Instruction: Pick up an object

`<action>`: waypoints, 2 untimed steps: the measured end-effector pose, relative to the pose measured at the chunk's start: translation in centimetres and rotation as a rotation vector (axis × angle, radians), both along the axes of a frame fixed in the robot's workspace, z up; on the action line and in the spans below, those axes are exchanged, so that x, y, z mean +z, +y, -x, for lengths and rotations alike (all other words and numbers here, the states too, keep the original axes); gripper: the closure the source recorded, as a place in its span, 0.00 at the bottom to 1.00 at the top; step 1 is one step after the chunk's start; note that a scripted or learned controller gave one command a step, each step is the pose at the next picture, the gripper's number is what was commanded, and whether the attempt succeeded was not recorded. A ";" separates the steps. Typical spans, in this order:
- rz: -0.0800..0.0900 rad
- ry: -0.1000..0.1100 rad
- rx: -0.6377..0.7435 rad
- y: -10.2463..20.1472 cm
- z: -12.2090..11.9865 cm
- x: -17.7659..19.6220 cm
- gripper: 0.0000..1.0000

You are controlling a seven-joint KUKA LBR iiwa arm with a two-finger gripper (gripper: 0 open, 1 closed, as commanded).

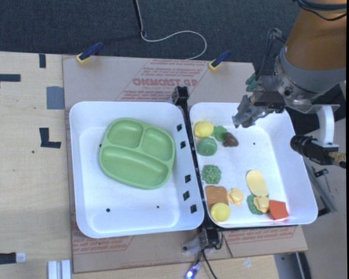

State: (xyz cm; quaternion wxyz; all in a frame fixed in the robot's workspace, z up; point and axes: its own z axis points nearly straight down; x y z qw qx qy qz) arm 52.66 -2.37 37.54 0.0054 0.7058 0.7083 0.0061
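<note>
The right bin (279, 156) holds several toy food pieces. A yellow ball (203, 128), a round green piece (207, 146) and a dark green and brown piece (227, 137) lie near its back left. Further forward are a green broccoli (211, 173), a brown bread slice (216, 194), a yellow lemon (220, 212), a pale yellow oval (256, 182) and an orange-red block (278, 209). My gripper (244, 118) hangs over the back of this bin, just right of and above the dark green and brown piece, with nothing visibly in it.
A green divided plate (137, 152) lies in the left bin (87, 173). A black clip strip (189, 167) runs along the wall between the bins. A small yellow piece (235, 197) and a green piece (257, 204) sit near the orange-red block. A cable (163, 38) crosses the dark floor behind.
</note>
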 end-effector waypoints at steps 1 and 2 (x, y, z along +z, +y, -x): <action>0.000 0.015 0.001 3.9 4.5 3.4 1.00; 0.000 0.014 0.005 10.6 4.3 5.9 1.00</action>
